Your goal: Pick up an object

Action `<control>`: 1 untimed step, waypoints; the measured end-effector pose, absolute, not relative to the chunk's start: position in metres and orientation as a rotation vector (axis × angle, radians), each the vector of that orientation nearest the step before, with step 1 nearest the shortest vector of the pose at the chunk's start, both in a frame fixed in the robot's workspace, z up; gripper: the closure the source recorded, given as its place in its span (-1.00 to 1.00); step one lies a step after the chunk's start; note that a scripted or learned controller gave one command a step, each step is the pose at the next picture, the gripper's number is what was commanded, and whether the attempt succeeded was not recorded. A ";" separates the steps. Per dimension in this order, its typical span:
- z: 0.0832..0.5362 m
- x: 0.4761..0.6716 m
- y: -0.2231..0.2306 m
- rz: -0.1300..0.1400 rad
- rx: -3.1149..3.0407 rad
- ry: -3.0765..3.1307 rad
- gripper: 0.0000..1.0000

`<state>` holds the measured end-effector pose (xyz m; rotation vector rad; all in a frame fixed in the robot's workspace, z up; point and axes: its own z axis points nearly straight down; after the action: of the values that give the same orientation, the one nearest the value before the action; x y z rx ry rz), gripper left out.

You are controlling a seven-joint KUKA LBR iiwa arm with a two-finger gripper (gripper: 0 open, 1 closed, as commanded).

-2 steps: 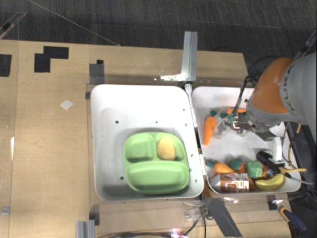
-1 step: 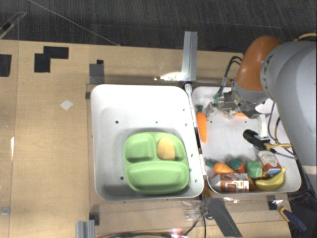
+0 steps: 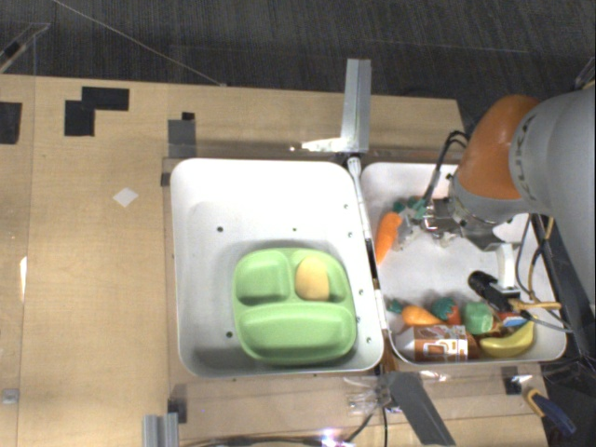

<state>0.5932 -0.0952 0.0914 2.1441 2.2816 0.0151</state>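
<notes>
I read gripper [image 3: 430, 218] low in right bin [image 3: 424, 177], upper half, close beside carrot [image 3: 386, 236] lying against left wall. Finger state: cannot tell (wrist hardware hides tips). No object seen lifted, so I judge pick not done; grasp and raise remain. Other candidates along near edge: banana [image 3: 507, 341], bottle [image 3: 442, 348], green piece [image 3: 478, 318]. Left bin [image 3: 200, 203] carries green divided tray [image 3: 289, 329], yellow item [image 3: 313, 277] in upper-right compartment.

- Single fixed camera, above the bench [image 3: 84, 277], looking down at a slant.
- Both bins framed: left bin [image 3: 200, 250], right bin [image 3: 391, 180].
- Arm [image 3: 549, 156] enters from frame right.
</notes>
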 end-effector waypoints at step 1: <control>0.090 0.648 -0.084 0.008 2.121 2.307 -1.00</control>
<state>0.6481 -0.0845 0.0896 2.1210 2.3072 0.0079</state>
